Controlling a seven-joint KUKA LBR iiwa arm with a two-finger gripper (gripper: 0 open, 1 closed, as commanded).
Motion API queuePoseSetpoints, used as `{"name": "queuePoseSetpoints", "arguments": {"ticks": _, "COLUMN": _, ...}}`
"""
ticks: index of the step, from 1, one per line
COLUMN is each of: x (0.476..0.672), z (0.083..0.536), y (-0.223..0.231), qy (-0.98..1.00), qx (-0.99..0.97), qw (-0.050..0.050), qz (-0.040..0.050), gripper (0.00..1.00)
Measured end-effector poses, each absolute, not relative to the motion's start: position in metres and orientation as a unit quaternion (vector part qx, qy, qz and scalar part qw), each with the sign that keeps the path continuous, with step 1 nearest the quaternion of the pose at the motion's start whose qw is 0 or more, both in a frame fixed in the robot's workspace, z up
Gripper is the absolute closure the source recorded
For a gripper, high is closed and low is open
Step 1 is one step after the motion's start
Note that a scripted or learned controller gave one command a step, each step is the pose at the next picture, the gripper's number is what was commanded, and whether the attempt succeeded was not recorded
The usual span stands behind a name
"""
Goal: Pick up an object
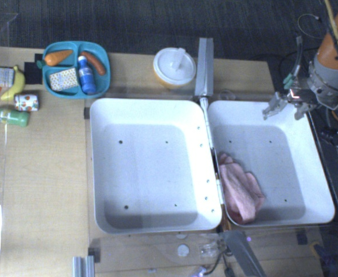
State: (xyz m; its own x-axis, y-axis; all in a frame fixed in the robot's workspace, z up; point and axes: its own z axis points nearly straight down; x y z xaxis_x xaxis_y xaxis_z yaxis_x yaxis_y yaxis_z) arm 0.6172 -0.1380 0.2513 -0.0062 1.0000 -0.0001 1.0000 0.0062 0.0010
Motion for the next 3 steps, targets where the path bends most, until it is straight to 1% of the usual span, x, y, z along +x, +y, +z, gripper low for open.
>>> {"name": "queuePoseSetpoints", "arguments": {"ticks": 1, "x": 0.557, "z": 0.177, "y": -0.203, "qy": 0.744, "qx": 0.668, "qw": 0.000, "qz": 0.0001, "gripper": 0.00}}
{"name": "queuePoseSetpoints", "arguments": {"ticks": 2, "x": 0.497, "z": 0.198, "y": -0.201, "qy": 0.819, "qx": 0.573, "qw": 0.001, "qz": 0.0007, "gripper": 0.00}}
{"name": "queuePoseSetpoints", "arguments": {"ticks": 3, "x": 0.510, "z": 0.090, "y": -0.159, "qy": 0.864, "qx": 0.504, "qw": 0.007, "qz": 0.0024, "gripper": 0.00}}
